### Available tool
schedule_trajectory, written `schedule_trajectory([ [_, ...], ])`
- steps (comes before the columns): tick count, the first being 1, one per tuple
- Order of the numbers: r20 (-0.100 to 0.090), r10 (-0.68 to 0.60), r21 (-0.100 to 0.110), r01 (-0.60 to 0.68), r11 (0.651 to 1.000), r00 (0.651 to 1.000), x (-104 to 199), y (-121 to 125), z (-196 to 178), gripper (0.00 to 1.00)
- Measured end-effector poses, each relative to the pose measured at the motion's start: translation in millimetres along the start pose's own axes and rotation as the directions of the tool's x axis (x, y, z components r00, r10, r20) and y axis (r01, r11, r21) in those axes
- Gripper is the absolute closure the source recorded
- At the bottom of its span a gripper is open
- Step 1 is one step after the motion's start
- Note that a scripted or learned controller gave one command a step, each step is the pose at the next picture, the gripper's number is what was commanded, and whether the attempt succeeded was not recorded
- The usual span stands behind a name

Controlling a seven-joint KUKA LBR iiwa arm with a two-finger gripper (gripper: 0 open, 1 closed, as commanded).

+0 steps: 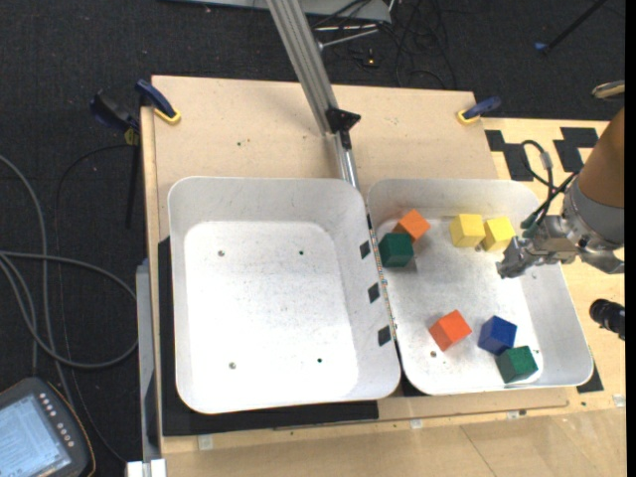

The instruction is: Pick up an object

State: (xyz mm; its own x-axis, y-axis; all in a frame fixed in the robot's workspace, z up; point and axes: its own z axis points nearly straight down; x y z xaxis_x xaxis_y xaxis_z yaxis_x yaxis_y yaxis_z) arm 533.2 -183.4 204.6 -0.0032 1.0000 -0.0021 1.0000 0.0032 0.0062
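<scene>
Blocks lie scattered in the right bin (556, 296), any of which would serve as the object to pick up. Two yellow cubes sit side by side toward its far edge: the left yellow cube (466, 231) and the right yellow cube (499, 233), apparently touching each other. The gripper (521, 256) hangs just beside the right one, near the bin's right wall, and I'd judge that pair to be what the arm is going for. Whether it has hold of anything I cannot tell from here; the mechanism is a dark clump against the white floor.

Further along the far edge, an orange block (414, 225) leans against a dark green cube (397, 250), close to the wall shared by the two bins. Toward the near edge sit another orange cube (450, 329), a blue cube (497, 333) and a green cube (518, 363), the last two touching near the near right corner. Such crowded pairs look awkward to grasp cleanly.

The left bin (199, 266) serves, I'd guess, as the drop side. Both bins rest on a wooden bench (258, 137), clamped at its far corners so it stays put.
</scene>
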Motion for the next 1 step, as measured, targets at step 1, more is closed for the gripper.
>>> schedule_trajectory([
  [1, 0.001, 0.0, 0.0, 0.0, 1.0, 1.0, -0.3, 2.0, -35.8, 1.0],
])
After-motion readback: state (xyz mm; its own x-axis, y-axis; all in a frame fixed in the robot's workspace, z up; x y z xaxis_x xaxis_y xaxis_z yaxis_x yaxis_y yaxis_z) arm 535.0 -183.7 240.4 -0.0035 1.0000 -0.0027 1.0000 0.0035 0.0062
